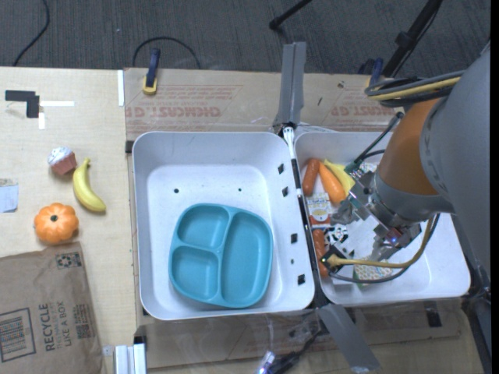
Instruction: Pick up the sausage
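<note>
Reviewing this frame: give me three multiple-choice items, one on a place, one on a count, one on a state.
1. Where is the blue divided plate?
A. left bin
B. right bin
C. on the cardboard

2. How many compartments does the plate have?
A. two
B. three
C. five

3. How does the banana on the bench lie?
A. inside the plate
B. on the bench left of the bins, beside the small pumpkin
C. under the gripper

Answers: 1 A, the plate lies flat in the left bin. 2 B, ridges split it into three. 3 B, it lies outside both bins.

Blue divided plate [221, 255] in left bin [156, 162], banana [86, 188], pumpkin [56, 224], perhaps a cupcake [62, 161]
</note>
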Robot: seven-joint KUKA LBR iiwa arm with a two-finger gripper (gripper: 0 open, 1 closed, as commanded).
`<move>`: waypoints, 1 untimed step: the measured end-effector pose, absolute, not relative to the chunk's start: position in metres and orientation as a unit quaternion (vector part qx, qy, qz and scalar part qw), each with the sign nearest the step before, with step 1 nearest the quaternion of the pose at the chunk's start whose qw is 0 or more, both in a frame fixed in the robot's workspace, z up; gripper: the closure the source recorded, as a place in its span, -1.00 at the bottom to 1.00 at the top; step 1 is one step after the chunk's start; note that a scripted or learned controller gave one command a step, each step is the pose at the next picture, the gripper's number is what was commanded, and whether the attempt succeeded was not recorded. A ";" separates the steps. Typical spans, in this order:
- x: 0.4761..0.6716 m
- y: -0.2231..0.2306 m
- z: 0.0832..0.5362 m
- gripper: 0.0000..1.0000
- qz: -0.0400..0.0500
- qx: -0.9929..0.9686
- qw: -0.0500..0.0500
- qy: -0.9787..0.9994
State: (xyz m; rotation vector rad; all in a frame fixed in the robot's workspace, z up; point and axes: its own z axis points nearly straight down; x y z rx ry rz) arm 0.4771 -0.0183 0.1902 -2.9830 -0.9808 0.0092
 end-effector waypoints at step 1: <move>0.476 -0.121 0.158 -1.00 0.003 -0.960 0.001 -0.279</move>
